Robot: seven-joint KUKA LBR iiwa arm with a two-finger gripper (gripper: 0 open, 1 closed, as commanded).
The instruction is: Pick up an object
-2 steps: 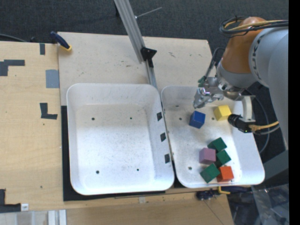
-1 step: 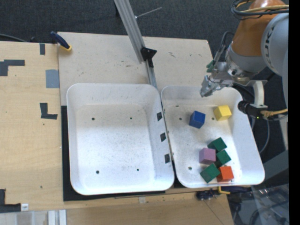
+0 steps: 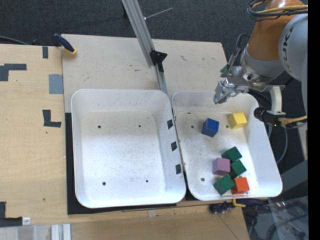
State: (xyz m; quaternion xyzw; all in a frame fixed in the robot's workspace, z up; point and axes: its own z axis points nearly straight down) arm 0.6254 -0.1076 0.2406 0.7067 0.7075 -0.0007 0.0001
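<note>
Over the right bin's (image 3: 260, 134) far edge: gripper (image 3: 221, 97), fingers drawn narrow, gripping nothing.
Blue cube (image 3: 210, 127) and yellow cube (image 3: 237, 120) lie just near-side of the gripper, apart from each other, with bare white floor around both. Purple cube (image 3: 221, 166), three green cubes (image 3: 232, 154) and an orange cube (image 3: 241, 185) cluster touching against this bin's near-right corner, little room between them. Left bin (image 3: 120, 149) abuts the right bin's left wall. Both sit on a pale wooden bench (image 3: 30, 134); a grey metal rail (image 3: 140, 26) slants across its far side.
</note>
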